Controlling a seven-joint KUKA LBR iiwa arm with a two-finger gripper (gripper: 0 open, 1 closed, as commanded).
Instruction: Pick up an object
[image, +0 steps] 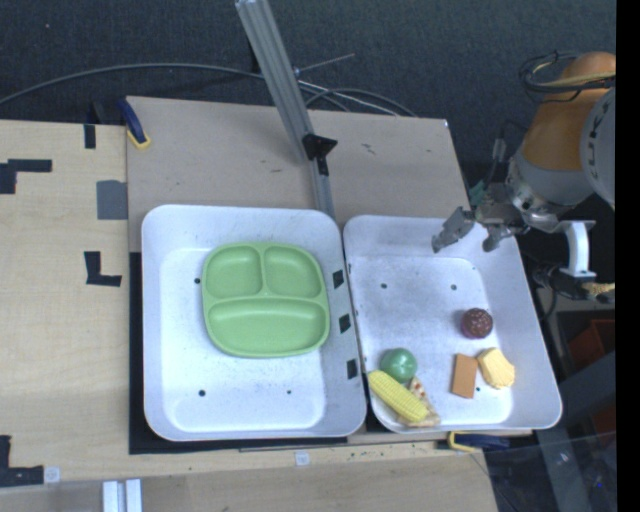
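You have the gripper (472, 233) hanging over the far edge of the right bin (420, 290), toward its far right corner, with nothing beneath it but bare floor. Every candidate lies along the bin's near edge. The dark red ball (477, 322) sits alone near the right wall; the orange block (463, 375) and the yellow piece (496, 367) lie just beside each other closer to the near right corner; the green ball (398, 363) and the corn cob (399, 396) crowd together at the near left corner, touching or nearly so.

To do this step well, pick the red ball: it stands apart from its neighbours, so the fingers can straddle it without nudging anything. Carry the gripper toward the near edge, centre it above the ball, then descend straight down. Expect a round thing to roll if one finger arrives first.

The jaws stand apart, splayed wide, and hold nothing; they touch nothing. The green divided plate (266, 298) in the left bin (170, 300) is no concern.
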